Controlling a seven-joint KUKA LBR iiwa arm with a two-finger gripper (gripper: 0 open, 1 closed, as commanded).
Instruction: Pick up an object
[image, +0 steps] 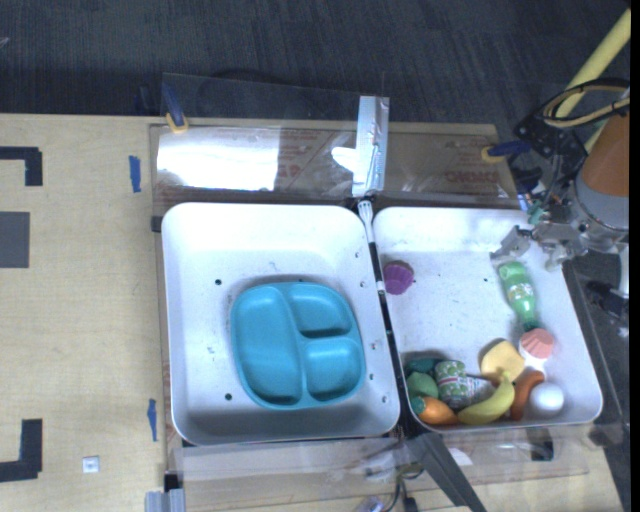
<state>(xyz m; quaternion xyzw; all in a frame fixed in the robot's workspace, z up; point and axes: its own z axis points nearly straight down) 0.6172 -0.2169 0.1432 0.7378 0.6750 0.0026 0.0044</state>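
Approach step: gripper (530, 238) poised at right bin's (450, 225) far right corner; claw state impossible to tell. Next: descent onto green bottle (518, 290).

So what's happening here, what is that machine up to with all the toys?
A robot arm reaches in from the right over two white bins. Its gripper hangs above the far right corner of the right bin, just over a green bottle. Nothing is lifted yet. A purple toy lies alone near the divider, and a heap of toy food, with a banana, fills the near end. The left bin holds a blue divided tray.
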